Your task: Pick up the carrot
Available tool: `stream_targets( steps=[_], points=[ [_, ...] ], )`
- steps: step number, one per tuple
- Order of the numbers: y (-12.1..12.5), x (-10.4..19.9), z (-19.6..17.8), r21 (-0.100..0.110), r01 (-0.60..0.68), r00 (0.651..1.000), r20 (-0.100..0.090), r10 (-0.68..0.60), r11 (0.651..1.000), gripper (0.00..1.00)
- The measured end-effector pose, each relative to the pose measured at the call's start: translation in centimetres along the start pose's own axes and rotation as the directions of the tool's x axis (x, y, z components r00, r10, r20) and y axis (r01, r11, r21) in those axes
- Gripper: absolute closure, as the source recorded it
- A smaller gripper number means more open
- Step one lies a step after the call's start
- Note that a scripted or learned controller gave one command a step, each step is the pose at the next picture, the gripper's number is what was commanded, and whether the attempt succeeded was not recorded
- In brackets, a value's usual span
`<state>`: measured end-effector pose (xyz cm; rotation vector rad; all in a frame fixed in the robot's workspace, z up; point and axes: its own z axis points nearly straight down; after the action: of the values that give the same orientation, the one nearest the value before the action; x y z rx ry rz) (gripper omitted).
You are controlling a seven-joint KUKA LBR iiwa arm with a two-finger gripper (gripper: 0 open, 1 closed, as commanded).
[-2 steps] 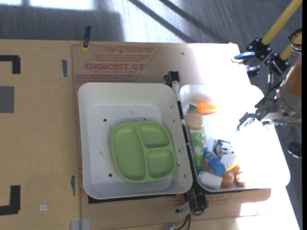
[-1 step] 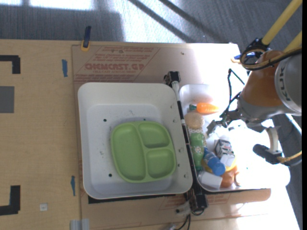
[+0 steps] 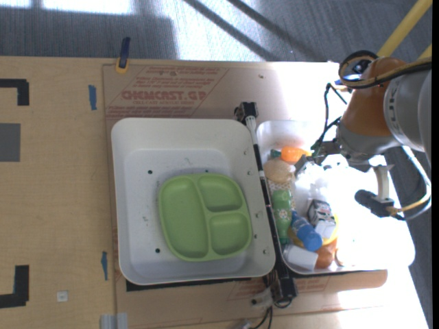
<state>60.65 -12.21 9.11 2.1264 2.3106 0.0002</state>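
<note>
Camera view: carrot [image 3: 293,154] lies at far end of right bin [image 3: 384,262], beside bottles and packets along its left wall. Gripper [image 3: 317,149] hangs low, just right of carrot, near touching. Grip state: cannot tell. Green divided plate [image 3: 204,215] sits in left bin [image 3: 130,184]. Judgement: approach made, grasp and lift not yet done.

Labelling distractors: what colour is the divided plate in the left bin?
Light green plate, clearest in the camera view.
</note>
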Motion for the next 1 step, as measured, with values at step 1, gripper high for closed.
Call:
stream_targets(
  steps=[1],
  points=[
    [5.01, 0.02, 0.18, 0.074, -0.338, 0.941, 0.011, 0.338, 0.938, 0.00]
  ],
)
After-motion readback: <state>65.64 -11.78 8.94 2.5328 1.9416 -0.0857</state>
